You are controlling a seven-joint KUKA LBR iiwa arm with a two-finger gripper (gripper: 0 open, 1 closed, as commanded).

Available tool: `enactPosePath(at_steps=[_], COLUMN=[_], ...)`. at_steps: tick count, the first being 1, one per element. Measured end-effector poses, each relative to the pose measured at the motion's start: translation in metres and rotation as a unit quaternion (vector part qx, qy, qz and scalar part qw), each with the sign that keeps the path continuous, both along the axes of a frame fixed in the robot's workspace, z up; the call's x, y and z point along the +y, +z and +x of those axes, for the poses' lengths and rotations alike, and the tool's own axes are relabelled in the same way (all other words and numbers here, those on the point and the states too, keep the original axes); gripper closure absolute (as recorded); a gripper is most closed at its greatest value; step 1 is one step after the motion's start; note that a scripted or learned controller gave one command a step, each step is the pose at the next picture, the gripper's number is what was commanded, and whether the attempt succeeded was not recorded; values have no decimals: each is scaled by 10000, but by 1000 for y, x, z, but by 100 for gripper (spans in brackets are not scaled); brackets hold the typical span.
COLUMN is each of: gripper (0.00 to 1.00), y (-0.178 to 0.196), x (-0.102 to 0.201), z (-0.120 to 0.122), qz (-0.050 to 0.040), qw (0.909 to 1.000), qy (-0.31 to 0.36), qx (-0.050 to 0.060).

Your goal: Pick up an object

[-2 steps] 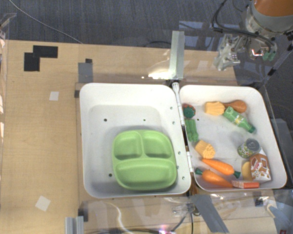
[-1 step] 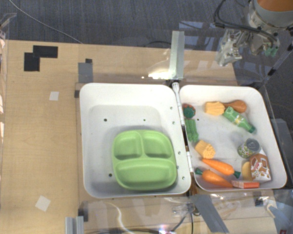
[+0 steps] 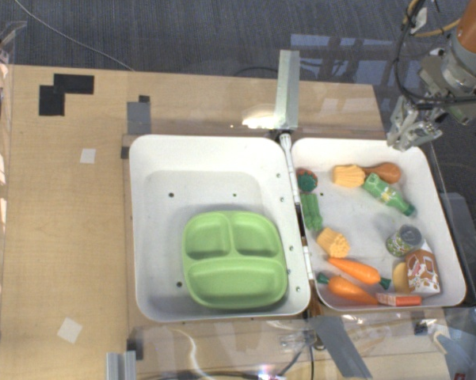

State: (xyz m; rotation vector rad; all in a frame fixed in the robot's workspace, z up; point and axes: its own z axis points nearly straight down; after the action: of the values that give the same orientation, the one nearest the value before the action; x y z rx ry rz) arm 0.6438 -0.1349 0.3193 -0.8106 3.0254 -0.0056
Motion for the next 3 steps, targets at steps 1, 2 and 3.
enactPosePath(at_steps=[1,2,3], gripper=[100,100,100], y=[15,-12,-40], x=[4,2,52], z=[3,-38,-63], qz=[5,15,27], qw=[10000,9967,9912], qy=[21,-813,-1325], qx=[-68,3,11])
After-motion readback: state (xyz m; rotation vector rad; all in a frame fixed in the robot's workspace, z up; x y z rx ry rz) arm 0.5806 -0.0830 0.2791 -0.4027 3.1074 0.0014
